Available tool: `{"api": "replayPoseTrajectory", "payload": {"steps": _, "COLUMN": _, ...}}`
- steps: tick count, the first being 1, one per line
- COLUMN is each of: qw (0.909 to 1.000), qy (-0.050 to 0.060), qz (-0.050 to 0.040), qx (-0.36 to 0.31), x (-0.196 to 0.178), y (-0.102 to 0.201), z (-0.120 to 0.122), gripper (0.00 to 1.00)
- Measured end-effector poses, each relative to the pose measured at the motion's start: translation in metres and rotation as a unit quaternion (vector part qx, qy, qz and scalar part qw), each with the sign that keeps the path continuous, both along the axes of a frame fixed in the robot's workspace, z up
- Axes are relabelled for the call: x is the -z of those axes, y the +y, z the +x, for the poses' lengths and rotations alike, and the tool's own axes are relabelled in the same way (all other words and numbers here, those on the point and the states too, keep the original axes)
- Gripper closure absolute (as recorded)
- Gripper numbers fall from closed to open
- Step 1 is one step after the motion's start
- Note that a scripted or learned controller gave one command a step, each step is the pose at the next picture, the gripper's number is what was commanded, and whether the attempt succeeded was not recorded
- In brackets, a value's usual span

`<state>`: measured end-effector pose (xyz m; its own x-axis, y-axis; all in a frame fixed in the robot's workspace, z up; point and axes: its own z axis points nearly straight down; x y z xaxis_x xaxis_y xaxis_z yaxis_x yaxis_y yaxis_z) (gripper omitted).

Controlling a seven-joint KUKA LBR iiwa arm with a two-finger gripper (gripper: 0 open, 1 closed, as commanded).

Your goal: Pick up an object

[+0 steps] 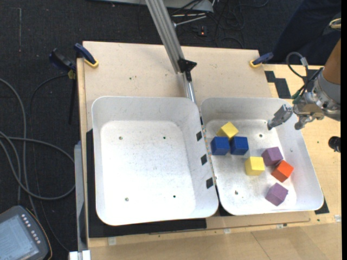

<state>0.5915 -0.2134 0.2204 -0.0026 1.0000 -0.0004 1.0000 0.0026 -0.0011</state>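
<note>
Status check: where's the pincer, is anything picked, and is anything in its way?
Pincer open, above right bin's far right edge, nothing between fingers. Seven blocks loose in that bin; nearest is purple block. Nothing blocking the drop.

A pale wooden worktop (141,75) stands on dark carpeted floor (38,26). Blue-and-yellow clamps (85,56) grip its far corners. Black cables (21,145) trail left, near a grey handheld screen (19,237). A slanted aluminium pole (162,26) crosses above.
</note>
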Motion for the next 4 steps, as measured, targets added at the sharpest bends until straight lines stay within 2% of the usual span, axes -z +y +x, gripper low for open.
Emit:
{"api": "replayPoseTrajectory", "payload": {"steps": 1, "qw": 1.0, "qy": 0.0, "qz": 0.0, "qx": 0.0, "x": 0.0, "y": 0.0, "z": 0.0, "gripper": 0.0}}
{"api": "replayPoseTrajectory", "payload": {"steps": 3, "qw": 1.0, "qy": 0.001, "qz": 0.0006, "qx": 0.0, "x": 0.113, "y": 0.002, "z": 0.012, "gripper": 0.0}}
{"api": "replayPoseTrajectory", "payload": {"steps": 4, "qw": 1.0, "qy": 0.0, "qz": 0.0, "qx": 0.0, "x": 0.126, "y": 0.003, "z": 0.012, "gripper": 0.0}}
